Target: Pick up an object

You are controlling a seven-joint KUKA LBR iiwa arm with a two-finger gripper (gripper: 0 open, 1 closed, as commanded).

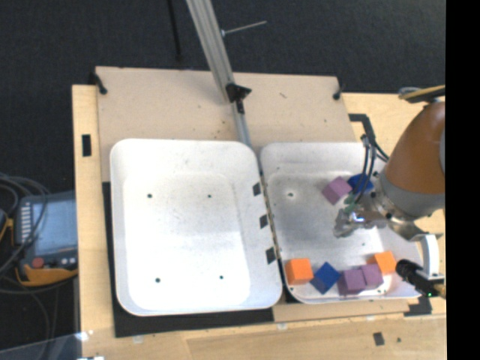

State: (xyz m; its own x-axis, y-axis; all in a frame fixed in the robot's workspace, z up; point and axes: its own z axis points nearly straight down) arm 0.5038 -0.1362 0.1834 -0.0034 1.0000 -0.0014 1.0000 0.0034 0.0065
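Note:
The arm comes in from the right over the right bin. My gripper hangs low over the middle of that bin, its metal fingers pointing down-left. A purple block lies just above and left of it, with a blue block partly hidden beside the wrist. Along the bin's front edge sit an orange block, a blue block, two purple blocks and another orange block. I see nothing between the fingers.
The left bin stands beside the right one. A slanted metal rail reaches down to the bins' shared back edge. A pendant with cables lies off the bench at the left.

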